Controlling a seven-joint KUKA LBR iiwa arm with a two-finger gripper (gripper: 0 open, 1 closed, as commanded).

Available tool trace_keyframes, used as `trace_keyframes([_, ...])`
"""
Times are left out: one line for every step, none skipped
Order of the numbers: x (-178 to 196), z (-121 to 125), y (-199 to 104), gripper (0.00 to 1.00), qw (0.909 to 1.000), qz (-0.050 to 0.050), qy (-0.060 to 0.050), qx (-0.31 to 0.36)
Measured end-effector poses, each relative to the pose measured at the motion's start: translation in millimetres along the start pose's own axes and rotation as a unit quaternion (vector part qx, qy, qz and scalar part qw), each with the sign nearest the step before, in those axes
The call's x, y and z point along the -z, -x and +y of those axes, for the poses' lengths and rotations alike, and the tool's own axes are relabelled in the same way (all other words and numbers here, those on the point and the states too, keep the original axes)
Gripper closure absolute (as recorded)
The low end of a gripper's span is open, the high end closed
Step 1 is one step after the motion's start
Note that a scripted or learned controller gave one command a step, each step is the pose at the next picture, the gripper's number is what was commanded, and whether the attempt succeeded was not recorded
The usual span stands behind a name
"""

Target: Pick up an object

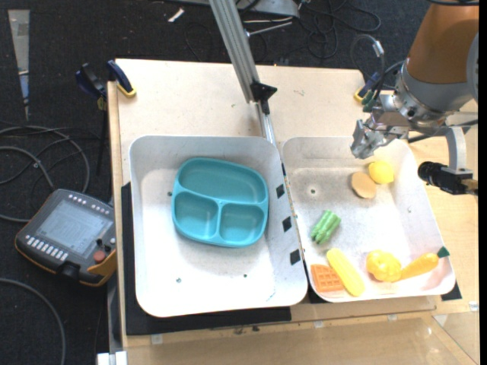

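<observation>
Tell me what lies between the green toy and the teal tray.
In the camera view, between the green toy and the teal tray lie bare bin floor and the two bins' meeting walls.

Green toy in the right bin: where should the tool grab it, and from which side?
Take the green toy across its narrow middle, coming straight down from above. It lies flat and slanted on the right bin floor, apart from the other pieces, so both long sides look free; turning the tool to span its short width seems best.

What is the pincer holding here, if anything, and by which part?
Nothing visibly. The pincer hangs over the right bin's far end, just above the yellow ball, with no item between its tips.
</observation>
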State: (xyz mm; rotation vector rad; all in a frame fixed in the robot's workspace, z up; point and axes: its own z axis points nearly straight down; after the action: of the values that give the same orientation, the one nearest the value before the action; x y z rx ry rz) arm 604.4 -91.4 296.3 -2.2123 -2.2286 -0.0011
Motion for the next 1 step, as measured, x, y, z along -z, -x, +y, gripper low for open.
trace_keyframes([-22.2, -18.9, -50.8, 1.00, 1.0000, 0.000, -0.001, 0.000])
